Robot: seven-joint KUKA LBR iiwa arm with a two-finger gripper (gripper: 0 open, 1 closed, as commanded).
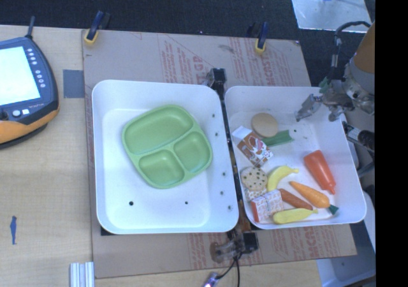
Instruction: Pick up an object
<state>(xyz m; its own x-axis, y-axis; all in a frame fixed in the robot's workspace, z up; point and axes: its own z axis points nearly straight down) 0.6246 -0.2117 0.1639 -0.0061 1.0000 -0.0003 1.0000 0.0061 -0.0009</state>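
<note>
Two shallow white bins are carried side by side on the desk [38,215]: the left bin [108,152] and the right bin [349,212]. A single green divided plate [167,145], with three compartments, is held in the left bin. The toy food to be picked is gathered in the right bin, mostly toward its near and left parts.

The gripper [317,104] is seen over the far right corner of the right bin, reached in from the right. Whether the jaws are spread or pressed together cannot be told; nothing is seen pinched between them. The objects lie to the left of and nearer the camera than the jaws. The closest are judged to be one round tan bun [264,124] and, just beside it, one small green piece [280,139], its long axis running roughly left to right.

Also counted: one red-orange pepper [319,171], one carrot [310,194], two yellow bananas [281,176], one cookie [254,179], and two small printed packets [254,149].
</note>
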